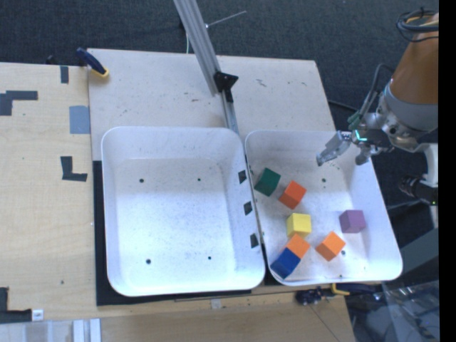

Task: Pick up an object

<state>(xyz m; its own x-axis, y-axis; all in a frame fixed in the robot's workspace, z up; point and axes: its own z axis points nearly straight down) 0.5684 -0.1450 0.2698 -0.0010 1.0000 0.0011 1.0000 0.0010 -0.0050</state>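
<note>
Camera view shows the grey two-finger gripper [345,149] hanging over the upper right corner of the right-hand shallow white plastic bin [370,191], its fingers spread apart with nothing between them.

All the candidates lie in that bin, below and to the left of the gripper. The green wooden cube [268,182] is nearest the bin's left wall, with the orange-red cube [293,194] just beside it. The yellow cube [299,224] sits near the bin's middle. Under it a second orange cube [298,246] touches the blue cube [286,263], close to the bin's lower left corner. A third orange cube [330,246] and the purple cube [352,221] lie toward the bin's right wall, apart from each other.

The risk, as I judge it, is crowding: closing on the touching orange and blue pair could wedge a finger on the neighbour and knock both away. The purple cube stands freest, though the sloped bin wall beside it could foul a finger.
</note>
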